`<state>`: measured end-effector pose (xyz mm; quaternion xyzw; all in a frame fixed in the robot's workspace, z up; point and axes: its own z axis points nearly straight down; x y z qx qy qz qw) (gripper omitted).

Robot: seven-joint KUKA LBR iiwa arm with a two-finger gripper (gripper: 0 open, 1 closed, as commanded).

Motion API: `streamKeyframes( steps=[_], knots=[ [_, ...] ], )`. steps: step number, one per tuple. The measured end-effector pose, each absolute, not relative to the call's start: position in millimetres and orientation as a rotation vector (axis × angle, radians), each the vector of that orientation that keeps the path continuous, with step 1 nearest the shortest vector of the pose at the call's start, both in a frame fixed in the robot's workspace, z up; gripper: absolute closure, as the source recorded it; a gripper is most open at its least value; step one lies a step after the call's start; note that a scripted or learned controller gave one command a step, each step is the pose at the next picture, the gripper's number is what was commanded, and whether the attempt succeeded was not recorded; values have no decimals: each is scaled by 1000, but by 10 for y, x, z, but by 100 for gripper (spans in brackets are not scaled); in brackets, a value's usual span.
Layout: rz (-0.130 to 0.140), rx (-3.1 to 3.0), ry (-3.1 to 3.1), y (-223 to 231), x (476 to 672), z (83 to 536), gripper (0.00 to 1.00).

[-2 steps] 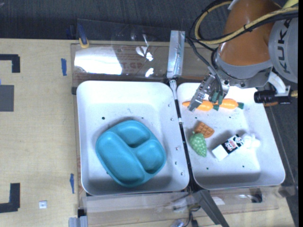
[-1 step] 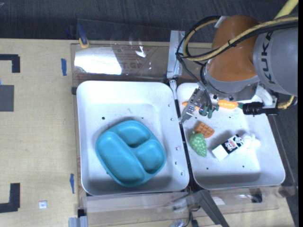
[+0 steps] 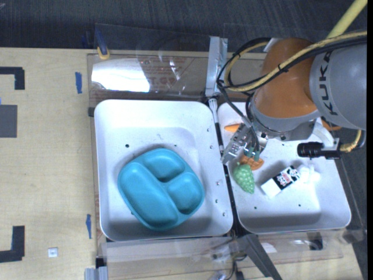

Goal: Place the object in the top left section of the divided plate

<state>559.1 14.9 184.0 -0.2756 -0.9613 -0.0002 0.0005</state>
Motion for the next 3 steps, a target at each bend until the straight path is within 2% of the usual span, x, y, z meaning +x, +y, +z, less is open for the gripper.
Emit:
streamKeyframes(
  steps=[1,2,3],
  knots=[
    [-2,-702,-3062,488,5234,1850,100],
    [-8,-498,-3106,1951,5625,2466,100],
    [0,-420,-3116,1304,5506,2368,100]
  ],
)
